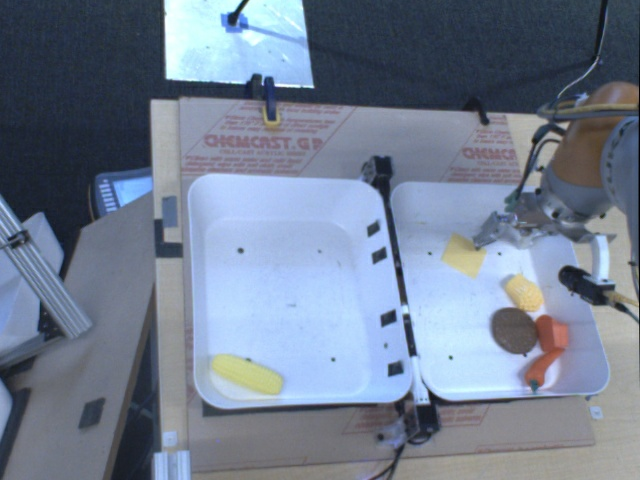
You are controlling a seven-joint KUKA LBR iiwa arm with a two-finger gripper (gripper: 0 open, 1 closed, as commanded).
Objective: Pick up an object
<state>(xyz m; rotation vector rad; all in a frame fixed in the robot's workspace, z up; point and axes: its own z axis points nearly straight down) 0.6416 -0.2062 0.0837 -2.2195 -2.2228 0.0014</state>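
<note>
In the right bin (430, 203) lie a pale yellow cheese wedge (463, 256), a small yellow corn piece (524, 292), a brown round cookie (514, 330) and an orange carrot (547, 351). A yellow corn cob (246, 373) rests in the front left corner of the left bin (290, 193). My gripper (497, 230) hangs low over the back of the right bin. It is just right of and behind the cheese wedge, close to its upper corner. Nothing can be seen held in it.
The arm's orange band and grey wrist (585, 158) lean in over the right bin's far right rim. A black divider with clips (392, 288) runs between the bins. A silver plate (238, 26) lies behind the bench.
</note>
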